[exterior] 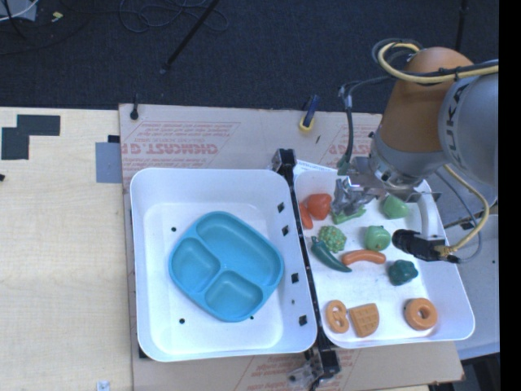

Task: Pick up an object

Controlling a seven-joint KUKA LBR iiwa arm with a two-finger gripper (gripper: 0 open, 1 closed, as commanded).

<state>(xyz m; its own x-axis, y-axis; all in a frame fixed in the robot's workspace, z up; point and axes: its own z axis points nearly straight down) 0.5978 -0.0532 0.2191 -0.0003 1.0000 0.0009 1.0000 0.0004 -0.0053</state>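
grey tool (352,195) low in right bin (456,316), red tomato (317,206) just left; finger state unclear.

Blue plate (225,265), white bins (151,218)

**Bench and its load**

Pale wood bench (57,259), dark patches at upper left. Brown cardboard sheet (187,141) lies flat on it, printed lettering upside down. Two white bins on the cardboard, touching: left bin (151,194), right bin (456,316).
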